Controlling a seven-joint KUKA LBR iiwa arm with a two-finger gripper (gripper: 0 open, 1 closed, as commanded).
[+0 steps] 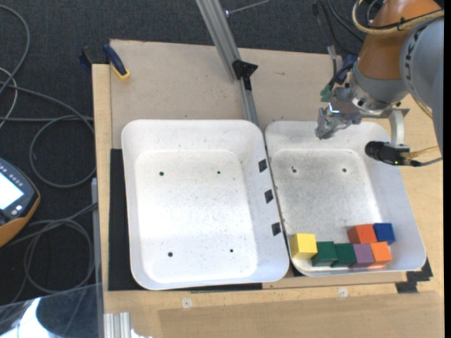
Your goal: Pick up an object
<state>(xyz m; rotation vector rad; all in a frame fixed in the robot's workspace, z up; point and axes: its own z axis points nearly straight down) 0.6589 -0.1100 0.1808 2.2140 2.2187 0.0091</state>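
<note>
Gripper (328,130) sits over the far rim of the right bin (317,182), towards that bin's far-right corner, with nothing seen in it. Can't tell whether it is spread or pressed together; the tip is too small and dark. The arm comes in from beyond the bin's far-right corner.

The pickable things are all inside the right bin, bunched along its near wall and well apart from the gripper:
- yellow block (304,243), at the left end of the row, towards the bin's near-left corner
- green block (325,252), just beside the yellow one
- second green block (345,254), touching the first green
- purple block (363,255), next along the near wall
- orange block (381,252), at the right end of the row
- red block (364,234), just behind the purple one, further from the near wall
- blue block (384,232), touching the red one, closest to the bin's right wall

The middle and far part of the right bin floor is bare, with a few dark dots.

Left bin (190,203) is against the right bin's left wall, their rims touching. A metal rail (224,37) runs slanted away from the right bin's far-left corner. A blue and yellow clamp (116,61) is at the bench's far-left corner, well apart from the right bin.
</note>
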